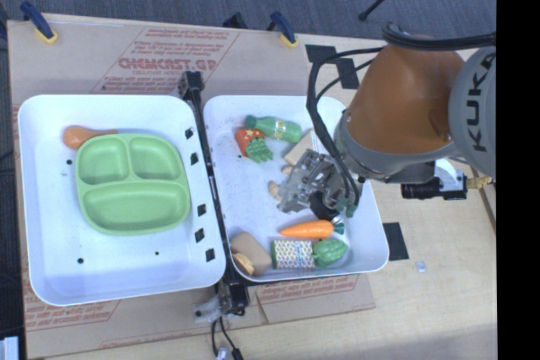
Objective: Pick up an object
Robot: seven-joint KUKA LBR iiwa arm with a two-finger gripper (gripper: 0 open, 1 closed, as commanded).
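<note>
End effector (297,185) above carrot (307,229), patterned block (293,254), green bottle (276,128)

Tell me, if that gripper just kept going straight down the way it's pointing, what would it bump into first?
Probably the floor of the right bin. The gripper points down above a bare patch, just above the toy carrot. Depth is hard to judge from this slanted view.

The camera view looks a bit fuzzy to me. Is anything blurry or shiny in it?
In the camera view, the whole picture is soft and a little grainy; the gripper is a murky grey tangle, so its details are hard to read. The white bins are evenly lit, with only faint shadows under the green divided plate and the carrot. The orange arm band has a soft sheen, no harsh glare.
</note>
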